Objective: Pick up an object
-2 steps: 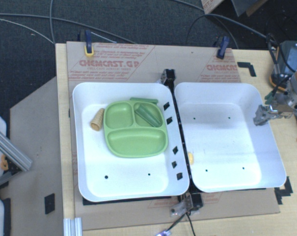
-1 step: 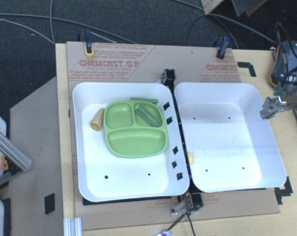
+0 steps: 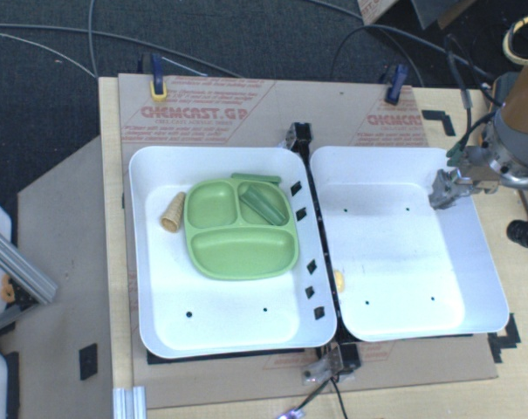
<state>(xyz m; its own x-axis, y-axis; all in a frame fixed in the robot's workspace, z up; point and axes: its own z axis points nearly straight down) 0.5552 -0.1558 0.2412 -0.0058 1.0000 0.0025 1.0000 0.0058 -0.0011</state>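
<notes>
While the arm reached in over the far right corner of the right bin, its gripper hung just above that bin's inner wall, well apart from the green divided plate; whether it was spread or closed could not be told, and nothing showed between its tips. That green divided plate lay in the left bin, toward the bin's far half. In the plate's far right compartment rested a darker green pod-shaped piece, tilted, and a flat green strip lay along the plate's far rim, touching it. Just beside the plate's left edge lay a tan ice-cream cone, its point toward the plate's far side. A small yellow bit sat between the two bins, near the plate's right side. Both bins rested on a brown worktop printed with red lettering.
</notes>
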